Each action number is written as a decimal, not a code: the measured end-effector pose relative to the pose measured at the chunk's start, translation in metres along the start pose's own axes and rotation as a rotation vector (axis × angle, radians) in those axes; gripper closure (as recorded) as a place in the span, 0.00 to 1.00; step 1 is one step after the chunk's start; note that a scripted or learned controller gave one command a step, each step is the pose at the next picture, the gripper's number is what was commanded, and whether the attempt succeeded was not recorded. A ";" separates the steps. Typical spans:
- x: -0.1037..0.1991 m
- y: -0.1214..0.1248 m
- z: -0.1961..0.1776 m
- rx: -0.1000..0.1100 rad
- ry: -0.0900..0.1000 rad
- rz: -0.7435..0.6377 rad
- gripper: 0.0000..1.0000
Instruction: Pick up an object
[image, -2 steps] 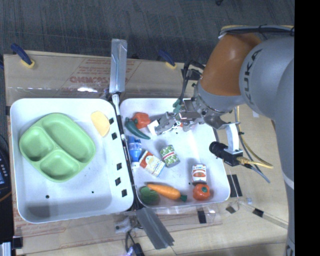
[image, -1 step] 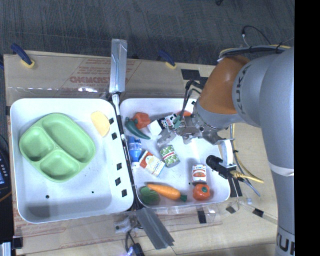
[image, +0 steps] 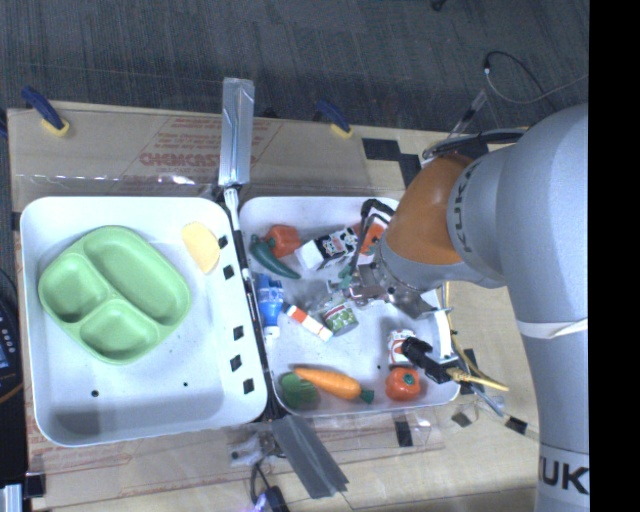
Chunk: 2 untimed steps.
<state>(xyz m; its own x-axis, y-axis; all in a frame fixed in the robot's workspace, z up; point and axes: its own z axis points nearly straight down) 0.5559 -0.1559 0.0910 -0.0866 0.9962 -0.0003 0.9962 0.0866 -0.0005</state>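
The right bin (image: 420, 215) is crowded: a carrot (image: 327, 381) lies along its near wall beside a green leafy toy (image: 299, 391), a tomato (image: 404, 383) sits toward the near right corner, a blue bottle (image: 268, 303) runs along the left wall, and a red pepper (image: 284, 238) and a dark green vegetable (image: 273, 261) sit near the far left corner. The barest floor lies between the carrot and the middle clutter. The left bin (image: 60, 420) holds a green divided plate (image: 113, 292) and a yellow piece (image: 201, 246) near the shared wall, with open floor along its near side. The gripper (image: 352, 288) hangs over the middle of the right bin, close above a small green-labelled can (image: 341, 319) and a white tube with a red cap (image: 309, 322). The wrist hides the jaws, so their opening and any hold cannot be told.
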 end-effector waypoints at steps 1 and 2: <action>-0.001 -0.001 -0.006 0.008 0.001 -0.003 1.00; 0.088 0.002 -0.099 0.003 0.002 -0.045 1.00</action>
